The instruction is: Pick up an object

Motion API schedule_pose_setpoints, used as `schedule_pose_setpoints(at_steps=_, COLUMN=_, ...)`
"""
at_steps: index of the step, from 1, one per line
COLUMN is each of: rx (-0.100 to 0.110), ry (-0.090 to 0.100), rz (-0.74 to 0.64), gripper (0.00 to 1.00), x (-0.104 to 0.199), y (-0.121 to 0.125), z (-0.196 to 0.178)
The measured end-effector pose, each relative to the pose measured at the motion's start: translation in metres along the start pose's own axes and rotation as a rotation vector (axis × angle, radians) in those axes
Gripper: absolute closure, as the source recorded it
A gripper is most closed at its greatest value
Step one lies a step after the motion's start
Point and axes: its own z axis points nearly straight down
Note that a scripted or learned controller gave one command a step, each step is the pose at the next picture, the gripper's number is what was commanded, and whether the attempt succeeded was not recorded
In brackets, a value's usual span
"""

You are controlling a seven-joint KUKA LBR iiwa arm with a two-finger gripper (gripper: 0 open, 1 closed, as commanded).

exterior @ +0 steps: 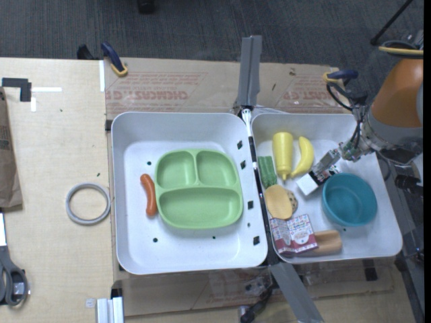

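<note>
The right bin (377, 244) holds a yellow squeeze bottle (283, 152), a banana (305, 156), a green flat piece (268, 171), a tan cookie-like disc (280, 202), a red-and-white packet (293, 234), a brown cylinder (328, 241) and a blue bowl (349, 199). My gripper (326, 167) hangs low over this bin, between the banana and the bowl. Just below its tip lies a small white block (306, 184). The arm's orange band (401, 89) is at the upper right.
The left bin (128, 200) carries a green divided tray (199, 188) with an orange sausage (149, 194) beside it. A grey ring (88, 202) lies on the bench to the left. A metal divider post (250, 73) stands between the bins at the back.
</note>
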Motion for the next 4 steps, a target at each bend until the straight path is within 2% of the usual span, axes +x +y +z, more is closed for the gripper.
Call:
schedule_pose_setpoints(at_steps=1, rx=0.027, ry=0.005, rz=0.361, gripper=0.0, x=-0.005, y=0.035, z=0.016)
schedule_pose_setpoints(at_steps=2, rx=0.027, ry=0.008, rz=0.268, gripper=0.0, x=0.064, y=0.058, z=0.004)
schedule_pose_setpoints(at_steps=3, rx=0.028, ry=0.009, rz=0.171, gripper=0.0, x=0.114, y=0.053, z=-0.084)
schedule_pose_setpoints(at_steps=4, rx=0.027, ry=0.01, rz=0.09, gripper=0.0, x=0.059, y=0.031, z=0.015)
